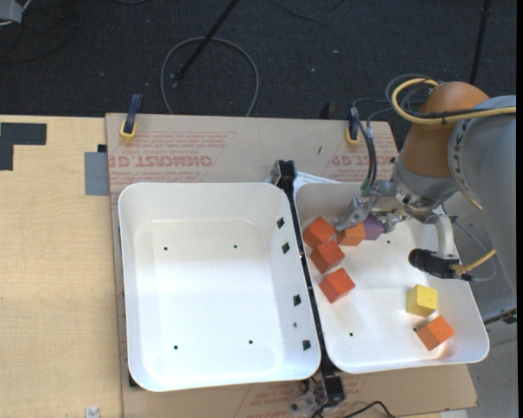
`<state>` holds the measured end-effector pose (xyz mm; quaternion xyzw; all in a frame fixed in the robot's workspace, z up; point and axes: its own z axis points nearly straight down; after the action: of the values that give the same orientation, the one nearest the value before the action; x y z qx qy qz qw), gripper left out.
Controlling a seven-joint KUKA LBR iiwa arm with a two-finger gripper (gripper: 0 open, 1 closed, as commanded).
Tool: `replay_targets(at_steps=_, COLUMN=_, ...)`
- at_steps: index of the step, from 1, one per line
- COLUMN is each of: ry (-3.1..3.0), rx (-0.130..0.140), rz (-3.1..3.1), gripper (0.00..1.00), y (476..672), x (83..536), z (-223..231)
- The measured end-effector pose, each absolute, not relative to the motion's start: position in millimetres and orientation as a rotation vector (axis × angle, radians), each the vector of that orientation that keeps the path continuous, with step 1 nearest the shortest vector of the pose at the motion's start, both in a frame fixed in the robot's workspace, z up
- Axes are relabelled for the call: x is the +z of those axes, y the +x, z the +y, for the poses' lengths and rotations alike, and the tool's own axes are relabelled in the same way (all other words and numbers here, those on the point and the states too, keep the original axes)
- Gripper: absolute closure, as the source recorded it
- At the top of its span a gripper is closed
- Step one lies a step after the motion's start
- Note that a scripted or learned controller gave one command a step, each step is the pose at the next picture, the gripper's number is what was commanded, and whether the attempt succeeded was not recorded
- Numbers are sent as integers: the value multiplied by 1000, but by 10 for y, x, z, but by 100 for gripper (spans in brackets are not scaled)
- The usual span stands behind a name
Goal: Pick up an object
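**Over the right bin, the arm reaches among the blocks**

Across the bench, two shallow white bins sit side by side on a cardboard sheet (244, 151), which two clamps hold at its far edge. The left bin (157, 225) shows only its bare white floor. The right bin (471, 342) holds the blocks. The grey arm (479, 146) with its orange band comes in from the right and bends down over the far part of that bin.

The gripper (359, 226) sits low at the bin's upper middle, and an orange block (354, 234) shows at its fingertips, apparently clasped between them, with a small purple piece (375, 228) just beside it. Three more orange blocks (327, 255) lie in a line near the divider, just left of the gripper. A yellow block (422, 300) and another orange block (434, 332) lie well apart, toward the near right corner.
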<state>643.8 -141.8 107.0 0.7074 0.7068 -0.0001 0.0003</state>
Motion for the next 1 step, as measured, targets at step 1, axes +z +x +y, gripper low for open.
replay_targets(at_steps=1, ry=2223, rx=-1, rz=2220, gripper=100, y=6435, x=1163, z=-1421)
